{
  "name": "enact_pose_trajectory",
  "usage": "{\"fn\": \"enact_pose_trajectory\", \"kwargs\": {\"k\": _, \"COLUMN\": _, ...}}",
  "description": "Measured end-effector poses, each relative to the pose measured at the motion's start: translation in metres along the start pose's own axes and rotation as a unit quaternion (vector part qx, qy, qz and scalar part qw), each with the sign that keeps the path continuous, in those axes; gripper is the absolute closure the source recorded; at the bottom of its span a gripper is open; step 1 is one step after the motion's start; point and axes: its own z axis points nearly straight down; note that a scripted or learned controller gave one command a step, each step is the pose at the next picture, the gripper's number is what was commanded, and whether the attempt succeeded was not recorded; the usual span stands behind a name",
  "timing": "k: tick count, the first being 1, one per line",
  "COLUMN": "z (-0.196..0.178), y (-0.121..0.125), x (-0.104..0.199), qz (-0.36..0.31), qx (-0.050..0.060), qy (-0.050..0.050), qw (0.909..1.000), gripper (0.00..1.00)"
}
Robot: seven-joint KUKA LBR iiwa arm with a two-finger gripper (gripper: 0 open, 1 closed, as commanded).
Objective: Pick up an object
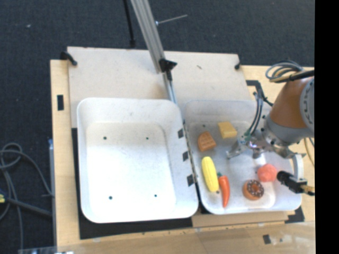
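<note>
The arm's jaws (253, 147) hang over the right bin (212, 110), how far open I cannot tell. Just below lie a pink ball (267, 172) and a doughnut (253, 190); a yellow block (228, 130), bread (206, 141), corn (210, 174) and carrot (224, 190) crowd the left.

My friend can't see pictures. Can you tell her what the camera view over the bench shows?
A grey and orange robot arm reaches from the right into the right white bin, which holds toy food: a corn cob, carrot, donut, bread piece, yellow cheese block and pink ball. The left white bin sits beside it.
</note>
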Motion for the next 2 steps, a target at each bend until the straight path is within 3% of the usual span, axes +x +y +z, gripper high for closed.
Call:
{"fn": "enact_pose_trajectory", "kwargs": {"k": 1, "z": -0.002, "y": 0.000, "x": -0.001, "qz": 0.001, "qx": -0.002, "qy": 0.000, "qw": 1.0000, "gripper": 0.00}}
{"fn": "enact_pose_trajectory", "kwargs": {"k": 2, "z": -0.013, "y": 0.001, "x": -0.002, "qz": 0.004, "qx": -0.004, "qy": 0.000, "qw": 1.0000, "gripper": 1.00}}
